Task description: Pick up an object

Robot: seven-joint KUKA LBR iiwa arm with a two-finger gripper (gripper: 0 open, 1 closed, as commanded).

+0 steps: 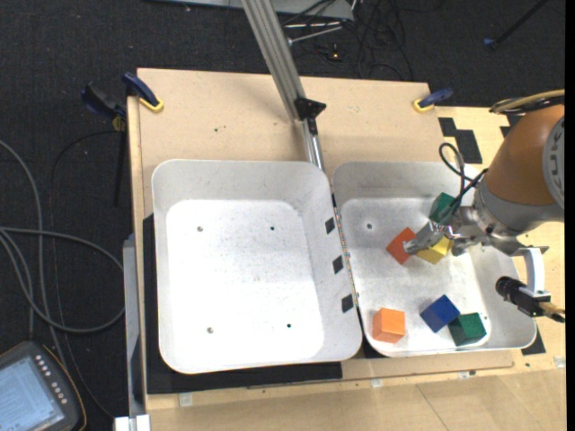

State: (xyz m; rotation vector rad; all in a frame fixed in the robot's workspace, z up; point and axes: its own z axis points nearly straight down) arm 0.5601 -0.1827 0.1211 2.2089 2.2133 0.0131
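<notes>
The grey arm with its orange band is reaching in from the right over the right-hand bin (503, 330), and its hand (429, 242) is sitting low among a cluster of blocks near the middle of that bin. Whether the hand is apart or together cannot be told from this slant. A red-orange block (401, 244) is lying tilted just to the left of the hand, showing a flat face and sharp corners. A yellow block (434, 253) is lying right at the hand, partly covered by it, and a green block (440, 207) is showing just above, close to the wrist. Nearer the front wall, an orange cube (389, 324) is resting alone, while a blue cube (439, 313) and a dark green cube (467, 329) are touching. The left bin (180, 187) is lying beside it on the tan counter (225, 106).
</notes>
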